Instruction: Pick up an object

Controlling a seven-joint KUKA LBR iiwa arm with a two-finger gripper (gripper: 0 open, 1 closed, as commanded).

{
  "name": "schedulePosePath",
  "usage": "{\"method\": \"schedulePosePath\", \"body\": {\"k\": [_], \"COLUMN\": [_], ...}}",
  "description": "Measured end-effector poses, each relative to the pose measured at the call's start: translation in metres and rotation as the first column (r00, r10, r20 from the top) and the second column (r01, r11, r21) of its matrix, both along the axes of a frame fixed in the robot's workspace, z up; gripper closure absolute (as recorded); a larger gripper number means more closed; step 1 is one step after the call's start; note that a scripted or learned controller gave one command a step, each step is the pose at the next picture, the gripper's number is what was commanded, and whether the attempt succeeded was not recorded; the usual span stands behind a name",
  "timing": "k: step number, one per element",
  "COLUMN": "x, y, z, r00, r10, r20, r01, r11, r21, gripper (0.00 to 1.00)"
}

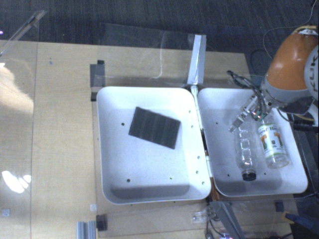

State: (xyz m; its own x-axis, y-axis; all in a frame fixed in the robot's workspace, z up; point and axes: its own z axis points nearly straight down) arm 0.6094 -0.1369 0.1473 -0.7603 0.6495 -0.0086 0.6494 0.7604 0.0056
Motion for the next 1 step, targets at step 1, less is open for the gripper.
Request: {"method": "schedulePosePath", "body": {"k": [1], "x": [0.0138], "y": [-0.0189], "z": [0.0386], "r00": [0.995], "r10": [-0.104], "r20": [-0.001], "r01": [0.104], "r11": [0.995], "r21": [0.001], "gripper": [0.00]}}
